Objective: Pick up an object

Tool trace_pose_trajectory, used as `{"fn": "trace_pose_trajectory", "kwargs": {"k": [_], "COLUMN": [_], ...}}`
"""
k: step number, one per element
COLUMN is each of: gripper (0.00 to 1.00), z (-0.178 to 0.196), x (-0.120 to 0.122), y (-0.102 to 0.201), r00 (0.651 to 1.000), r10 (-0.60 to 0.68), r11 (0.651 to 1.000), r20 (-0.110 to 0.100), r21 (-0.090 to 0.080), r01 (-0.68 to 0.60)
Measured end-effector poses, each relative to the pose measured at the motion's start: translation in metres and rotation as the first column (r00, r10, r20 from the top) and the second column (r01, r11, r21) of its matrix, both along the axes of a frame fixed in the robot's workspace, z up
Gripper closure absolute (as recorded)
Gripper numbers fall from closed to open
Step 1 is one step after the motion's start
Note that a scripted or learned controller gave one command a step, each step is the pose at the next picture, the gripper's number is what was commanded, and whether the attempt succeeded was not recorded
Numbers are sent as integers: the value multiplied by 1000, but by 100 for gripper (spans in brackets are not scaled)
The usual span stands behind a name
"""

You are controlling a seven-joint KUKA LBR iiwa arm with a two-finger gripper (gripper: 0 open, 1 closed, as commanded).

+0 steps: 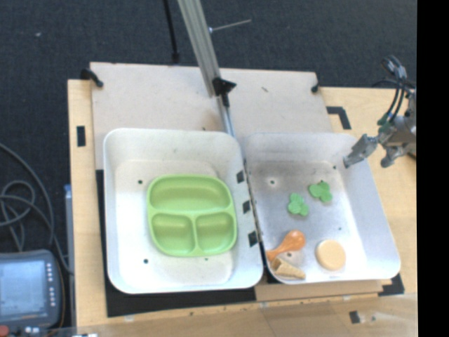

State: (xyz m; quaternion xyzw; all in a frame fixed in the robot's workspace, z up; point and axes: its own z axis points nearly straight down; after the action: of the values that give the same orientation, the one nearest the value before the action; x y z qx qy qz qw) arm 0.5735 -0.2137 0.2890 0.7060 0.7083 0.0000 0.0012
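Bench with two white bins; gripper at the right bin's far right edge, nothing seen in it.

Gripper [366,149]: one, grey, poised over the far right rim of the right bin [375,209]; how far it is parted cannot be told, and no object shows in it or against it.
Right bin, near edge: one tan cone-shaped piece [289,267] at the near left corner; one orange spoon-like piece [289,244] just beyond and touching it; one pale round disc [331,255] to their right, apart.
Right bin, middle: two green leafy pieces, one [297,204] nearer and left, the other [321,192] just beyond and right, close together.
Left bin [126,188]: one green divided plate [191,215], three compartments, lying flat at the centre.
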Motion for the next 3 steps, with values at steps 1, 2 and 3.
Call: {"fn": "trace_pose_trajectory", "kwargs": {"k": [1,2,3], "gripper": [0,0,0], "z": [0,-44,-87], "x": [0,-3,-2], "y": [0,5,7], "r00": [1000,1000,1000], "r10": [1,-2,-3], "r11": [1000,1000,1000], "r20": [0,-4,-4], "r21": [0,0,0], "r01": [-1,2,3]}}
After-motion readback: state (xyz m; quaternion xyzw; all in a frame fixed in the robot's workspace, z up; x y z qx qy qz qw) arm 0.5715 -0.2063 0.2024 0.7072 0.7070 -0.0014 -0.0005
